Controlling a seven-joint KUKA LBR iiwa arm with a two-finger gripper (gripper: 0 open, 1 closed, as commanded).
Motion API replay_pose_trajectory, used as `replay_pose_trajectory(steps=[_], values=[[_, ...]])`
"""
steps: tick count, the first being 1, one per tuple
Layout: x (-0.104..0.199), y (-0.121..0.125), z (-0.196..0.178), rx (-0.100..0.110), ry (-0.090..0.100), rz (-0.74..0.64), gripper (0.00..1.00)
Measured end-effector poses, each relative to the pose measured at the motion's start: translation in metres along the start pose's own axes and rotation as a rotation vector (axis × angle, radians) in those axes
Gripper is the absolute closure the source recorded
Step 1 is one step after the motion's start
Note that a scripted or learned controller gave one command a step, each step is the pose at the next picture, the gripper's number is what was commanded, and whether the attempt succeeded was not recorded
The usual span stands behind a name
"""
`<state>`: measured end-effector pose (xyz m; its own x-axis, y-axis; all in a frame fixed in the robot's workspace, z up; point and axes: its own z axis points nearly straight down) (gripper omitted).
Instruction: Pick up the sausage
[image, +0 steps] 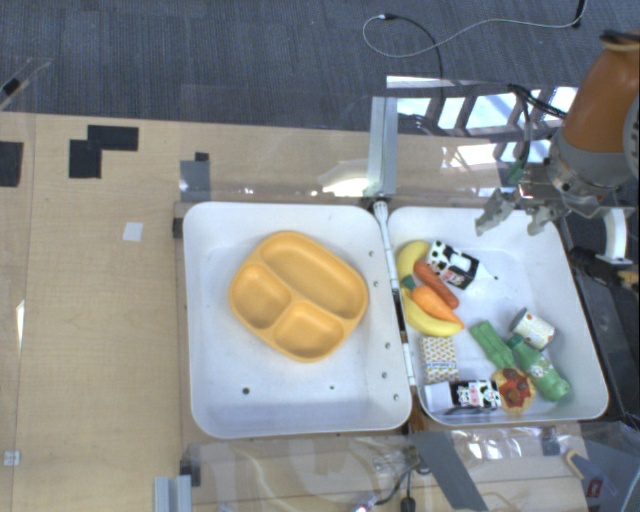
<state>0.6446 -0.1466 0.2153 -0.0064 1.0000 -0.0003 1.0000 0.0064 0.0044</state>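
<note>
The sausage (441, 283) is a short reddish-brown link in the right bin (585, 350). It lies aslant across a yellow banana (413, 262), with an orange carrot (428, 299) right beside it and a black-and-white cow-print box (457, 266) touching its far side. My gripper (512, 222) hangs over the far edge of the right bin, up and to the right of the sausage and well apart from it. Its two fingers are spread open with nothing between them.
The left bin (215, 390) bears a yellow divided plate (297, 294). Also in the right bin are a patterned cracker (438, 353), a green vegetable (491, 343), a green bottle (543, 376), a small can (533, 328), a second cow-print carton (472, 396) and a pizza-like toy (512, 388).
</note>
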Motion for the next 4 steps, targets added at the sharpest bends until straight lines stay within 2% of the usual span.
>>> replay_pose_trajectory(steps=[1, 2, 4], values=[[-0.049, -0.033, -0.158, -0.004, -0.002, 0.249, 0.0], [-0.047, -0.031, -0.17, -0.01, -0.004, 0.237, 1.0], [-0.043, -0.028, -0.194, -0.022, -0.009, 0.217, 1.0]])
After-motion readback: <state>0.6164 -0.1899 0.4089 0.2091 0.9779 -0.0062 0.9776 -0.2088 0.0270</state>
